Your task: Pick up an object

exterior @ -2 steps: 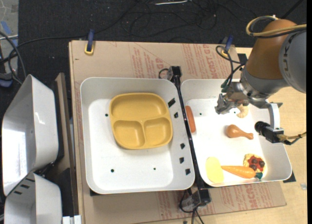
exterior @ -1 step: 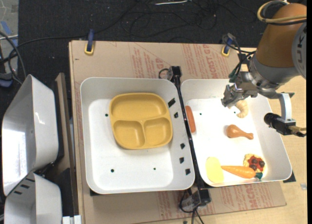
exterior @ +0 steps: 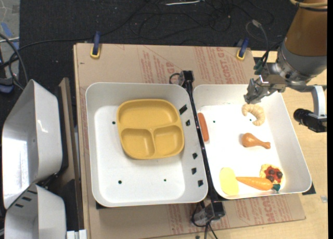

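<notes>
The right bin [exterior: 291, 128] holds a pale croissant [exterior: 254, 113], a brown chicken drumstick [exterior: 255, 141], an orange carrot [exterior: 254, 183], a yellow lemon-like piece [exterior: 228, 180], a red-and-dark pizza slice [exterior: 272, 173] and a red sausage [exterior: 204, 128] by the left wall. My gripper [exterior: 255, 93] hangs at the bin's far edge, just above and behind the croissant. Nothing shows between its fingers.
The left bin [exterior: 104, 180] carries a yellow three-compartment plate [exterior: 151, 128]. Small black marks dot the divider between the bins. Clamps [exterior: 95, 50] hold the cardboard base at the back. White containers [exterior: 31, 128] stand off the bench at the left.
</notes>
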You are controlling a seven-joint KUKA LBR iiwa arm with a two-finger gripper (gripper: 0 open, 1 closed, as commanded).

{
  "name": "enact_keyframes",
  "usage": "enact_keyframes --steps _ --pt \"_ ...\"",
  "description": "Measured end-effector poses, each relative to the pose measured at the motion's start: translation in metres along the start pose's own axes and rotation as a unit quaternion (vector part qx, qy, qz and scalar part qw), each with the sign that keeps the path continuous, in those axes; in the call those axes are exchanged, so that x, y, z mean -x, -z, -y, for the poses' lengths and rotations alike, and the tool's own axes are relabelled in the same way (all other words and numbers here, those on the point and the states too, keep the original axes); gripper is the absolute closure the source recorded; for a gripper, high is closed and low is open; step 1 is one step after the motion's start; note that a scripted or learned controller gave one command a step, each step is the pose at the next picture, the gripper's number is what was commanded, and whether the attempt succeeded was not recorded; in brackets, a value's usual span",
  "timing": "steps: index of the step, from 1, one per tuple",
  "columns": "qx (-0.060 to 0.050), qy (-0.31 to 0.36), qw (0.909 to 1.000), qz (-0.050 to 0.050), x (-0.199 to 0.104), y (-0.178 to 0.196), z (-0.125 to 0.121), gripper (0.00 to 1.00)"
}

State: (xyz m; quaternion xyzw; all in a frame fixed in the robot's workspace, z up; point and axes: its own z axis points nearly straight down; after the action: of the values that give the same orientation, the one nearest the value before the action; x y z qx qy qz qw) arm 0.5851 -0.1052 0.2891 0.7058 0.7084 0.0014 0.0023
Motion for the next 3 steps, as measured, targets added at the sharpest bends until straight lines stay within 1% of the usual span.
enact_keyframes --steps 1,2,3 --pt "-0.003 0.002 1.0000 -0.001 -0.048 0.001 0.019 1.00" --pt "-0.004 0.002 1.0000 -0.001 -0.100 -0.020 0.038 1.00" --pt "-0.004 0.002 1.0000 -0.001 -0.147 -0.039 0.051 1.00"
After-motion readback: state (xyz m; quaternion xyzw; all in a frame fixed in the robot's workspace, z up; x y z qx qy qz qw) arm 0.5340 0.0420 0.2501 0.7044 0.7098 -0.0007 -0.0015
